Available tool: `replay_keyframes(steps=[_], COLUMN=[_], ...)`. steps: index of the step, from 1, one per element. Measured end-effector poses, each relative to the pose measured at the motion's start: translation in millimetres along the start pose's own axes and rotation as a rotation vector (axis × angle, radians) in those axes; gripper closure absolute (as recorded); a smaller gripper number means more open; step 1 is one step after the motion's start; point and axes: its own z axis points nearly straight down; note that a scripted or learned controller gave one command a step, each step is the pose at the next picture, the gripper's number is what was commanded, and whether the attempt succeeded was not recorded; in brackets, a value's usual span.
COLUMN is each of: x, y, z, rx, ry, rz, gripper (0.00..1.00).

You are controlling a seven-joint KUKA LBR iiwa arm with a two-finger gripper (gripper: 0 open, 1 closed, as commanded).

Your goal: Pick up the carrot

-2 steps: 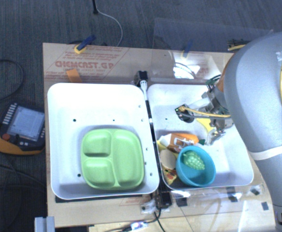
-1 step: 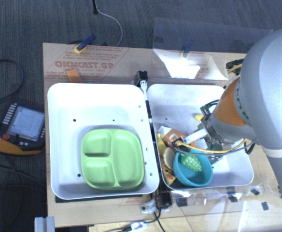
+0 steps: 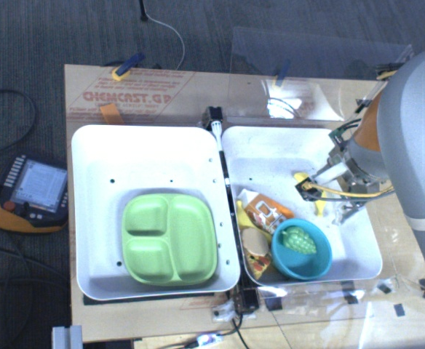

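Note:
An orange thing with white markings (image 3: 266, 212), the nearest match to a carrot, lies in the right bin (image 3: 271, 147) near its left wall, just up-left of a blue bowl (image 3: 300, 249). My gripper (image 3: 343, 203) hangs over the right side of that bin, to the right of the orange thing and above the bowl's far rim. Nothing can be seen held in it. The grey arm (image 3: 409, 144) comes in from the right and hides the bin's right edge.
The blue bowl holds a green knobbly thing (image 3: 298, 240). A yellow piece (image 3: 243, 218) and a brown piece (image 3: 255, 257) lie by the right bin's left wall. The left bin (image 3: 125, 151) holds a green divided plate (image 3: 170, 238). A handheld pendant (image 3: 30, 195) lies on the floor at left.

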Motion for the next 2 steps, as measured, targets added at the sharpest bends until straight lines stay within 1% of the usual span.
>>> replay_keyframes(steps=[1, 2], x=[83, 28], y=[32, -8], z=[-2, 33], rx=[0.003, -0.007], ry=[-0.002, 0.006], rz=[-0.177, -0.252], gripper=[0.0, 0.0])
